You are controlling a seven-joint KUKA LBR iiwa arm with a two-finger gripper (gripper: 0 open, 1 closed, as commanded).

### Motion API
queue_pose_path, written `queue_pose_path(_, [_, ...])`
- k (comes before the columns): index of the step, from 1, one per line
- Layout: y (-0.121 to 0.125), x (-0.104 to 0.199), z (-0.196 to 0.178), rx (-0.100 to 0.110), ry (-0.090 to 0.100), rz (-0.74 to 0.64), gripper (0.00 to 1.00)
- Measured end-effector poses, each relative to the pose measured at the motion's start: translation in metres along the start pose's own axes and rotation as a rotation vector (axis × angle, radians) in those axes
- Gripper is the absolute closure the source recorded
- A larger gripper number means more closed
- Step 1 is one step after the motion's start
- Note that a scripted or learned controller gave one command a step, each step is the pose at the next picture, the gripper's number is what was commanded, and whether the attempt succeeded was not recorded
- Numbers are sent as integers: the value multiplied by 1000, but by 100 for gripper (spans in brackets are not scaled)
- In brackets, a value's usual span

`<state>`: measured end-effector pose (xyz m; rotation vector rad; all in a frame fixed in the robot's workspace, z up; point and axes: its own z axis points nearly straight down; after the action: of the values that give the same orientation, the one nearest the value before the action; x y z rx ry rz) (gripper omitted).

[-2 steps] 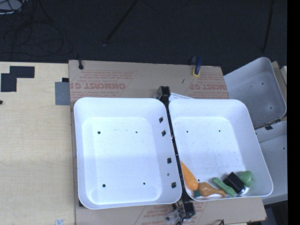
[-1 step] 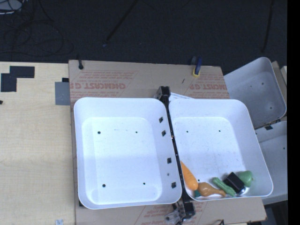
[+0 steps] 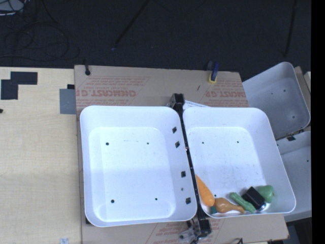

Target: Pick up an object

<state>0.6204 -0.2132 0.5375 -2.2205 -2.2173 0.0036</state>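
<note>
Several small objects lie bunched along the near edge of the right bin [image 3: 254,118]. An orange carrot-shaped piece [image 3: 203,189] leans against the divider wall. Beside it lies a tan-orange lump [image 3: 224,204]. A green elongated piece [image 3: 242,201] sits to its right, touching a black block [image 3: 253,197]. A rounded green object [image 3: 265,191] rests against the block's right side, close to the bin's near right corner.
The left bin [image 3: 96,121] stands beside the right one, joined by a dark clip strip [image 3: 184,154]. Both rest on a cardboard sheet [image 3: 127,85] on a pale wood bench. A grey metal plate [image 3: 279,95] lies at the right.
</note>
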Motion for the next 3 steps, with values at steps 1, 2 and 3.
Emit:
queue_pose_path(1, [24,2,1,-2,-2,-6,100])
queue_pose_path(2, [3,0,0,0,0,-1,100])
queue_pose_path(3, [25,2,0,-3,-2,-6,100])
